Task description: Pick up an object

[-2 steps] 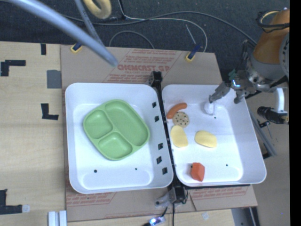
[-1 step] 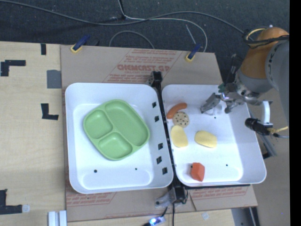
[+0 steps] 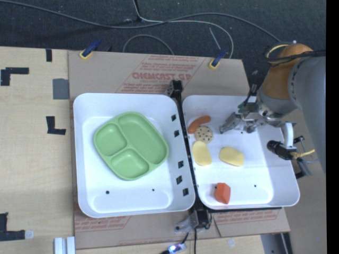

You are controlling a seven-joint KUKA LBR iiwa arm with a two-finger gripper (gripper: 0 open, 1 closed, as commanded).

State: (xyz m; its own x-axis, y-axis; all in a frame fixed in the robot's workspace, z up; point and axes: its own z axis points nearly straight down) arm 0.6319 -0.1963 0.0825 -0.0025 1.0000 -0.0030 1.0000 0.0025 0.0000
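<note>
Nothing is picked yet: the tool, fingers apart and holding nothing, hovers in the right bin just right of the cookie and sausage.

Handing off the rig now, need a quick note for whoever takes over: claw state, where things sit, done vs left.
Claw: low over the upper part of the right bin, nothing visibly in it; open or shut is not clear.
Right bin contents: sausage, cookie, two yellow pieces, orange-red piece. All lie on the bin floor.
Left bin: green divided plate.
Done: nothing lifted.
Left: grasp one item and raise it. Sausage and cookie are nearest the claw.
</note>
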